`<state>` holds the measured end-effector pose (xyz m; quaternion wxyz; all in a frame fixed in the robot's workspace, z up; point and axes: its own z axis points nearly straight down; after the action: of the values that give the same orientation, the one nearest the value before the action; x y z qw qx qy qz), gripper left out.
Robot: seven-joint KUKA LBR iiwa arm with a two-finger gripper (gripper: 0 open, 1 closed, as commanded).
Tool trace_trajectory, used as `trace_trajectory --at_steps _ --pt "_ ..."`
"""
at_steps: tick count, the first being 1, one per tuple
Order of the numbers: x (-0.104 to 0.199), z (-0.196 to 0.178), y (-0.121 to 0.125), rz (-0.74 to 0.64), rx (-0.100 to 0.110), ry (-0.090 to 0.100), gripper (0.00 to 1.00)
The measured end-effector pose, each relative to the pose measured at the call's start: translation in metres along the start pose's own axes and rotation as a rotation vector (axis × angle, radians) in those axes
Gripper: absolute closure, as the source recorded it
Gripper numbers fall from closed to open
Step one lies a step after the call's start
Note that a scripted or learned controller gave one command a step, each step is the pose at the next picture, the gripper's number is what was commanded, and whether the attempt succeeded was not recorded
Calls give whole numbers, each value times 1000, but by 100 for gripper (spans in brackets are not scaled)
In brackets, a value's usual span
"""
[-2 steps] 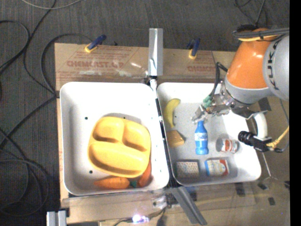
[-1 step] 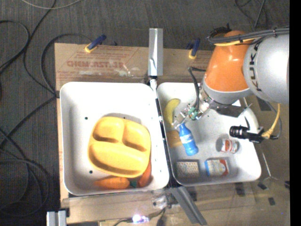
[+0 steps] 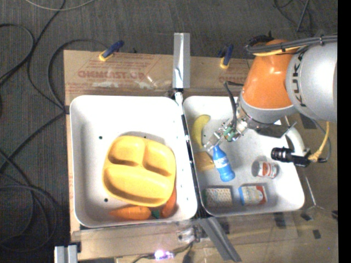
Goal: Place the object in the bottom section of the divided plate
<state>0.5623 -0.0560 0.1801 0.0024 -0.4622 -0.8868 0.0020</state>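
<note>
Pick step: tool [image 3: 215,141] over blue bottle [image 3: 222,164] in right bin [image 3: 285,199], can't tell its state. Next: grasp, carry to yellow plate [image 3: 140,167].

Hidden and cut-off parts

The plate [image 3: 141,167] covers most of a carrot [image 3: 131,213] and an orange item at its lower right. The arm [image 3: 285,81] runs off the right edge. The small packets' [image 3: 218,195] labels are unreadable.
</note>
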Motion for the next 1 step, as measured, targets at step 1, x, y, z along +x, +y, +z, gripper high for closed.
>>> trace_trajectory --at_steps 1 --pt "59 -1 39 -161 -1 0 100"
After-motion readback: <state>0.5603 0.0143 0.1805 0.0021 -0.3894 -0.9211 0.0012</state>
